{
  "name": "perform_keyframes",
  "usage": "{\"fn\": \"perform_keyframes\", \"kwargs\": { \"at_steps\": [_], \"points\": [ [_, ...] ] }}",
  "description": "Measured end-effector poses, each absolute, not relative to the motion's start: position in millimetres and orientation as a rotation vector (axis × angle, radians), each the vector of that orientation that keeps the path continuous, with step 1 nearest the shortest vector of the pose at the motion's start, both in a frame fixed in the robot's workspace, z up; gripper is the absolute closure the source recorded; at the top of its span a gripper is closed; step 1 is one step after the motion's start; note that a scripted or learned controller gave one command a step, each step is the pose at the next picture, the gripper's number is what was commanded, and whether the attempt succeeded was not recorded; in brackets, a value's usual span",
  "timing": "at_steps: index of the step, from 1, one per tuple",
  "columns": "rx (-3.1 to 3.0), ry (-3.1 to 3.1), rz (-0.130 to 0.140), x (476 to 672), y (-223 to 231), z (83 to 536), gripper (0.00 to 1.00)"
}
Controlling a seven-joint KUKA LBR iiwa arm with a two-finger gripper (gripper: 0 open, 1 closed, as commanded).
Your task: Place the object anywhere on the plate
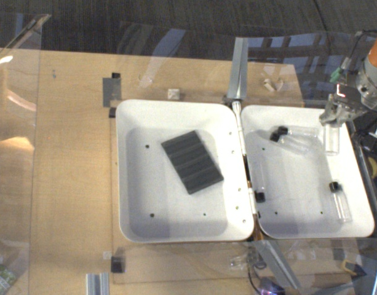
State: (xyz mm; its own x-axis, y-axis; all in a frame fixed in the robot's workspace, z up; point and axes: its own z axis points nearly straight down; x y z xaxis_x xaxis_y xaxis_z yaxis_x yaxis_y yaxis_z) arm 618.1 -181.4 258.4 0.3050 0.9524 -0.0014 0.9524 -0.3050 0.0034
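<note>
The plate (192,161) is a dark grey ribbed slab lying at a slant in the middle of the left bin (130,165). My gripper (333,119) hangs over the far right corner of the right bin (311,229). It is shut on a clear tube (331,139), which hangs straight down from between the fingers. A second clear tube (297,140) with a black cap lies in the far part of the right bin. A third clear tube (339,203) with a black cap lies by that bin's right wall.
A small black piece (259,196) sits at the right bin's left rim. A grey metal bar (238,69) stands behind the gap between the bins. Small clips and brackets lie on the wooden bench around the bins.
</note>
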Motion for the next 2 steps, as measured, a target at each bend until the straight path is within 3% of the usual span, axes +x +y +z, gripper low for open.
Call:
{"fn": "perform_keyframes", "kwargs": {
  "at_steps": [1, 2],
  "points": [
    [3.023, 0.852, 0.001, 649.3, -150, 400, 1.00],
    [3.126, 0.323, 0.002, 653.6, -107, 409, 1.00]
  ]
}}
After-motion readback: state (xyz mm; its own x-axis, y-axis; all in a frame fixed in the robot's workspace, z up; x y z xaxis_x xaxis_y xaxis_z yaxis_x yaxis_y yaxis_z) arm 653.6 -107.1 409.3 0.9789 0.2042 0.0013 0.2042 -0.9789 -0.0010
